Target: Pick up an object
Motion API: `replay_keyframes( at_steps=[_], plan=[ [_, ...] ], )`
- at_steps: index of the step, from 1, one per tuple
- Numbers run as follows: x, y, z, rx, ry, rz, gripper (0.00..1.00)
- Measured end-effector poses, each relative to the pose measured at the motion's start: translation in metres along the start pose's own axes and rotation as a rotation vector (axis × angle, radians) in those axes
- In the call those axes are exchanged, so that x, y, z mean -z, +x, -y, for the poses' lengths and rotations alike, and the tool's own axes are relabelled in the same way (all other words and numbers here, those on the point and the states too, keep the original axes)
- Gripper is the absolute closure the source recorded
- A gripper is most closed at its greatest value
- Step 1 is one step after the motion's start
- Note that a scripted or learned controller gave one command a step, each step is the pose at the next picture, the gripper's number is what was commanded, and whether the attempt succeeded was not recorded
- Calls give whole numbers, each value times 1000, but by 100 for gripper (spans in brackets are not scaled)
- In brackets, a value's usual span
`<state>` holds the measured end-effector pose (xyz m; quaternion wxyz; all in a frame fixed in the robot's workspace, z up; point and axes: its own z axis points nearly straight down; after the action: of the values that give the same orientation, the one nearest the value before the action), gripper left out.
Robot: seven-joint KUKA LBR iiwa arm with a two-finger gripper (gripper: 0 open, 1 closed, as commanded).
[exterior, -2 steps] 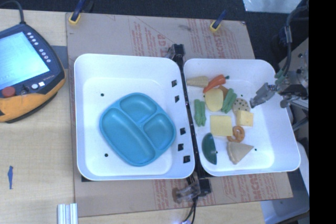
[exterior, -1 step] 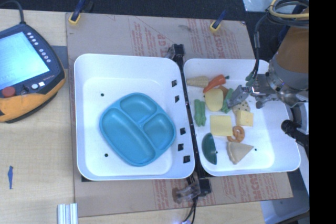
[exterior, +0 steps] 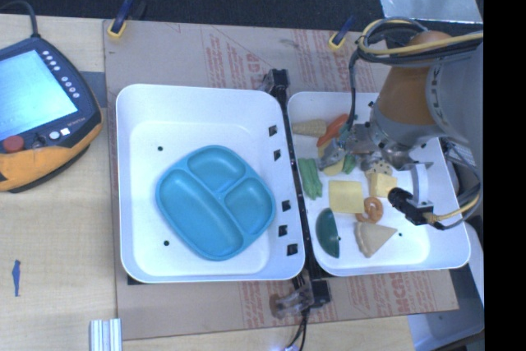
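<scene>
My gripper (exterior: pixel 348 150) is low in the right bin (exterior: pixel 444 259), over the cluster of toy food at its upper middle. Right below and beside it lie a small green piece (exterior: pixel 349 165), a holed yellow cheese piece (exterior: pixel 380 182) and an orange-red piece (exterior: pixel 335 129). A beige piece (exterior: pixel 310 128) and a long green pod (exterior: pixel 311 177) lie to its left. Nearer the front sit a yellow square (exterior: pixel 345 196), an orange ring (exterior: pixel 372 210), a tan wedge (exterior: pixel 376 238) and a dark green piece (exterior: pixel 327 233). The arm's body hides the bin's right part.
The left bin (exterior: pixel 140 111) holds a blue divided plate (exterior: pixel 215 201). A tablet-like pendant (exterior: pixel 37 115) lies at the far left of the bench. Black clips (exterior: pixel 279 82) mark the wall between the bins. Cables (exterior: pixel 440 214) loop by the wrist.
</scene>
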<state>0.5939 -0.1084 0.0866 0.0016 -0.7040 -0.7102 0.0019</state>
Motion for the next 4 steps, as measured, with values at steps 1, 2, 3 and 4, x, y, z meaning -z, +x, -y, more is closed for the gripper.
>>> replay_keyframes(
  at_steps=[1, 2, 3, 4],
  plan=[
    [6, 16, -65, -1, -3, 0, 0],
    [110, 85, 19, 0, 0, -3, 0],
    [106, 61, -23, -5, -6, 1, 0],
    [106, 50, -44, -4, -6, 0, 0]
  ],
)
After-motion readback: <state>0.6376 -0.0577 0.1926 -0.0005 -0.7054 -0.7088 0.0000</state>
